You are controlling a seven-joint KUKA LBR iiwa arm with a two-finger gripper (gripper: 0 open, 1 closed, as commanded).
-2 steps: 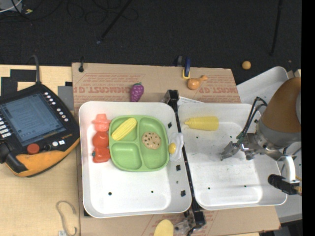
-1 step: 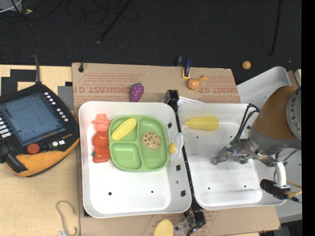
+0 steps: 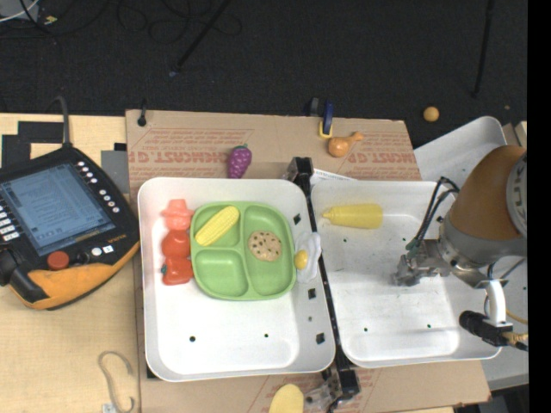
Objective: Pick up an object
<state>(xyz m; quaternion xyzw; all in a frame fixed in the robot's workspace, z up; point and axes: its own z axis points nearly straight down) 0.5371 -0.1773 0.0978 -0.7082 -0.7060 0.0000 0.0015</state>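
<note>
My gripper (image 3: 411, 272) hangs low over the right bin (image 3: 379, 334), near its right side, under the grey and orange wrist. A yellow mustard bottle (image 3: 352, 216) lies on its side at the back of that bin, well to the left of the gripper. The left bin (image 3: 224, 342) holds a green divided plate (image 3: 244, 252) with a corn cob (image 3: 214, 224) and a cookie (image 3: 266, 246) on it. A red and pink toy (image 3: 176, 243) lies left of the plate. A small yellow piece (image 3: 302, 260) sits at the plate's right edge.
Behind the bins on the cardboard lie a purple grape bunch (image 3: 239, 160) and an orange pear-shaped toy (image 3: 342, 144). A teach pendant (image 3: 60, 222) rests at the left. A lemon (image 3: 287, 397) sits at the front edge. An orange ball (image 3: 430, 114) lies far back right.
</note>
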